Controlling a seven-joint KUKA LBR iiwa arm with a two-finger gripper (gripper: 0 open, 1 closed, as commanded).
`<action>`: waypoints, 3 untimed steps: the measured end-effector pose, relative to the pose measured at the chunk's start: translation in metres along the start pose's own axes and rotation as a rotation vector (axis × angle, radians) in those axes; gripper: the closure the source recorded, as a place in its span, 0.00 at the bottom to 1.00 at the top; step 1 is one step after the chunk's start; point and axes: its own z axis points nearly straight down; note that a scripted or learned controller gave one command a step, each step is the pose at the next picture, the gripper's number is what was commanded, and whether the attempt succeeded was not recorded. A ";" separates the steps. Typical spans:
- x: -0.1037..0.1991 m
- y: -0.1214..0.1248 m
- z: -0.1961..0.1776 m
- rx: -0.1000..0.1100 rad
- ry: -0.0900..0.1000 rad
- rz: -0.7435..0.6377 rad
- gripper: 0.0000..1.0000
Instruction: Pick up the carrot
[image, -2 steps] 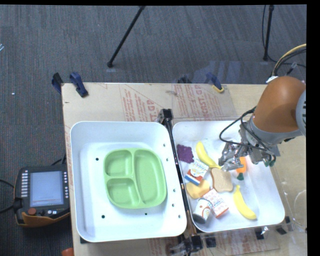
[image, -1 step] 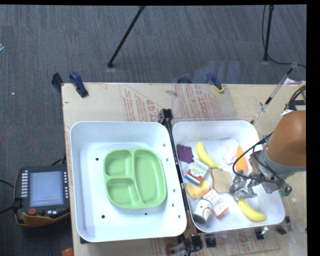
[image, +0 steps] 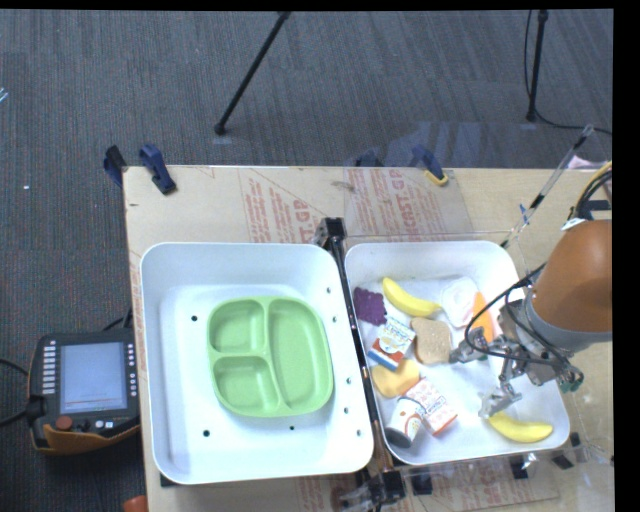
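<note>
Over the right bin (image: 500, 255), we see the gripper (image: 490, 375) hovering, jaws apparently spread, holding nothing. Carrot (image: 481, 312) lies by the bin's right wall, half hidden behind cabling.

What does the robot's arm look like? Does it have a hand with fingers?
The arm is chunky and round, with a big orange band sitting above a grey wrist. Thin black cables loop beside it. At its tip is a small metal gripper with skinny silvery-grey prongs, more like tongs than a real hand.
</note>
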 end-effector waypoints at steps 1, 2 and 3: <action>-0.002 0.001 -0.010 -0.001 -0.003 -0.003 1.00; 0.030 0.006 0.000 -0.002 0.001 -0.352 1.00; 0.030 0.006 0.000 -0.001 0.001 -0.354 0.00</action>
